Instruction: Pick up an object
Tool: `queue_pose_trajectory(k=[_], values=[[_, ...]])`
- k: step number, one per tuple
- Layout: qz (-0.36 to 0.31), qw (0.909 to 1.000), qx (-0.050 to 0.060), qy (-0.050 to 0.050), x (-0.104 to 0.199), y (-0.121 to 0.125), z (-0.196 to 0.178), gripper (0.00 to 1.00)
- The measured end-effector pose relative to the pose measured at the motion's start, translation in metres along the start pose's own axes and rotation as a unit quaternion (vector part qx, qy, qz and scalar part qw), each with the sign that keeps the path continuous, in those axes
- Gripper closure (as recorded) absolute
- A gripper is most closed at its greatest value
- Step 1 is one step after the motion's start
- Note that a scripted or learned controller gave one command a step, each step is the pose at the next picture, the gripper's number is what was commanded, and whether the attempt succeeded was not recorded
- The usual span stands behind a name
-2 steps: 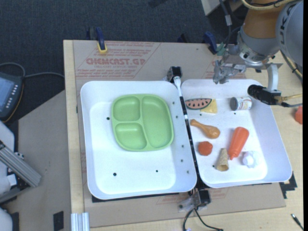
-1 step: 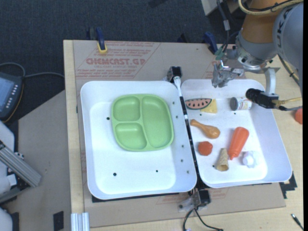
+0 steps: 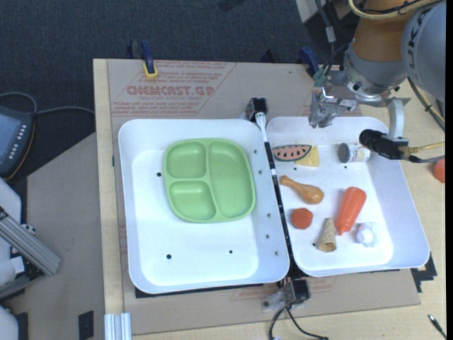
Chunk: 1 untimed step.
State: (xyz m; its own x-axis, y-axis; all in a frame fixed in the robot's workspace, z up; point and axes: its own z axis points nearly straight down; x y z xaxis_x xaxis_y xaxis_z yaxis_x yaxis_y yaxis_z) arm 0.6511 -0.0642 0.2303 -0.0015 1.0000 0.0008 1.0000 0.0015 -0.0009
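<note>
Hovering over the right bin's (image 3: 417,222) far edge, gripper (image 3: 322,119) looks shut, nothing between fingers. Orange carrot (image 3: 350,208) lies tilted mid-bin, tomato (image 3: 302,218) and cone (image 3: 326,236) beside. Left bin (image 3: 141,261) holds green tray (image 3: 209,180).

We see the arm (image 3: 410,20): grey casing, a broad orange band (image 3: 386,13) above a silver wrist flange, black cables (image 3: 327,13) trailing alongside, and a small metallic two-finger gripper (image 3: 323,119) with a black side-mounted module (image 3: 382,144).

The tool (image 3: 322,115) hangs over the right bin's (image 3: 407,211) far edge, above a watermelon slice (image 3: 292,151) and carrot (image 3: 350,209).
</note>
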Motion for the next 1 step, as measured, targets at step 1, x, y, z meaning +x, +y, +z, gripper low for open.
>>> queue_pose_trajectory(k=[1], values=[[0.001, 1.0000, 0.001, 0.000, -0.0088, -0.0081, -0.0011, 1.00]])
